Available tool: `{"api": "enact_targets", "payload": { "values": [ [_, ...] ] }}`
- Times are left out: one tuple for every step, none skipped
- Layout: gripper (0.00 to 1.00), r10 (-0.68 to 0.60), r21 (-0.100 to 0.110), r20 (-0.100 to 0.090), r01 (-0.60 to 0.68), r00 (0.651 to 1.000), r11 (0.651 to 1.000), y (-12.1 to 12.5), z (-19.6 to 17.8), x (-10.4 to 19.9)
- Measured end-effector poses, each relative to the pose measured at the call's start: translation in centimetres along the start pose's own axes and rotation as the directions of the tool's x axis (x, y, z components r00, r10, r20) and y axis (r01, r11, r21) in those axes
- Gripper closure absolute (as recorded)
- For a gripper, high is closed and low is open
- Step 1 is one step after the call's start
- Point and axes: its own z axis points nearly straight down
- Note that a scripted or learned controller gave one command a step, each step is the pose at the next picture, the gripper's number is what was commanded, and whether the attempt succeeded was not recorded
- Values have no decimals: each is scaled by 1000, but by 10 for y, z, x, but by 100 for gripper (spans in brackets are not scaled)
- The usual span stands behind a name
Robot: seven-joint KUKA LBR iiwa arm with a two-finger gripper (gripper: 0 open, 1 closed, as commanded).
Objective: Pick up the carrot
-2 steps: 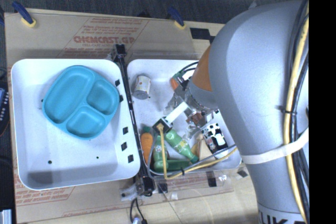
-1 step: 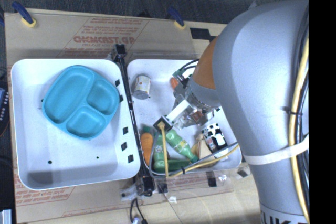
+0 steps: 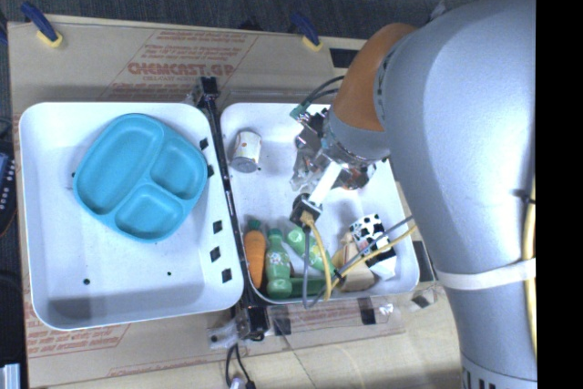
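Note:
The orange carrot [image 3: 255, 256] lies lengthwise at the front left of the right bin [image 3: 273, 118], close to its left wall. Right beside it is a green bottle [image 3: 279, 267]. My gripper [image 3: 307, 156] hangs over the middle of the right bin, farther back than the carrot and a little to its right. It is clearly apart from the carrot, and I see nothing held in it.
A small silver can [image 3: 244, 150] stands at the back left of the right bin. A black-and-white spotted item [image 3: 367, 232] and a tan block [image 3: 358, 273] lie at the front right. The left bin [image 3: 55, 287] holds a blue divided plate [image 3: 141, 176].

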Motion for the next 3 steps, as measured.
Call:
{"api": "enact_targets", "payload": {
  "values": [
    [0, 0, 1, -1, 0, 1000, 1000, 0, 0, 0],
    [0, 149, 7, 1, -149, 989, 989, -87, -37, -3],
    [0, 40, -1, -1, -40, 999, 999, -54, -110, 35]
  ]
}}
